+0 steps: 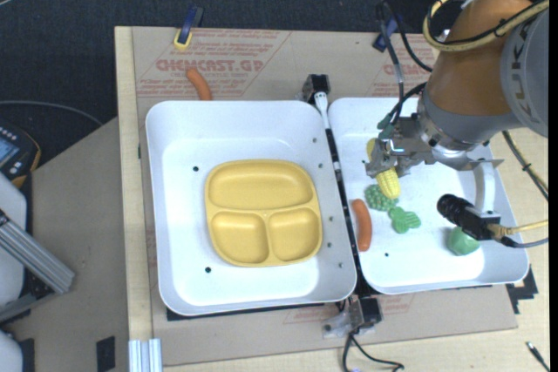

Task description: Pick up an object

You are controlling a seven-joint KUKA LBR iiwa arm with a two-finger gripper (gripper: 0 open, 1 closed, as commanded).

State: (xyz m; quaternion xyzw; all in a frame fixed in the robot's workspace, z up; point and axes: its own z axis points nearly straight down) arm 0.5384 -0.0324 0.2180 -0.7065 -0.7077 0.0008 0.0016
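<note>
The gripper sits low in the right bin, directly over the toy corn cob; its opening cannot be told. Advice: centre on the cob, clear the green pieces, then lift vertically

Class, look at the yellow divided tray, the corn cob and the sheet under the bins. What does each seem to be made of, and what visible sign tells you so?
Yellow divided tray: probably moulded plastic, matte, with smooth rounded compartments.
Corn cob: likely plastic or rubber toy food, given its flat bright yellow.
Sheet under the bins: looks like cardboard or paper-faced board, dull tan with red printed lettering.
</note>
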